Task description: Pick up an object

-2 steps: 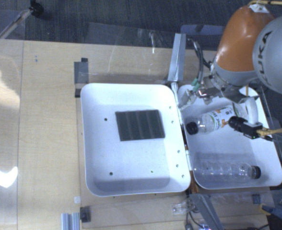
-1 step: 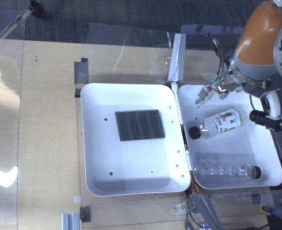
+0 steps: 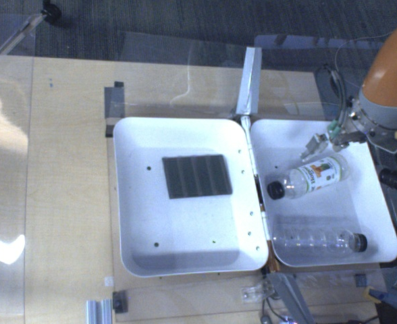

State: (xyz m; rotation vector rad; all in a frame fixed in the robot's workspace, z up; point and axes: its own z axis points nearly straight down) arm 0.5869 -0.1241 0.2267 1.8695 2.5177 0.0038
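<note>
Right, the gripper [image 3: 322,142] hovers at the right bin's [image 3: 381,211] far edge, just above a labelled bottle [image 3: 306,179] lying mid-bin; grip state, I cannot tell. A clear bottle [image 3: 320,241] lies along the near edge, a dark ridged pad [image 3: 196,175] mid left bin [image 3: 134,201].

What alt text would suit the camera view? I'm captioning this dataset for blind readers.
The gripper hangs over the right bin, just above a labelled bottle lying on its side. A clear bottle lies nearer the front, and a dark ridged pad lies in the left bin.
</note>
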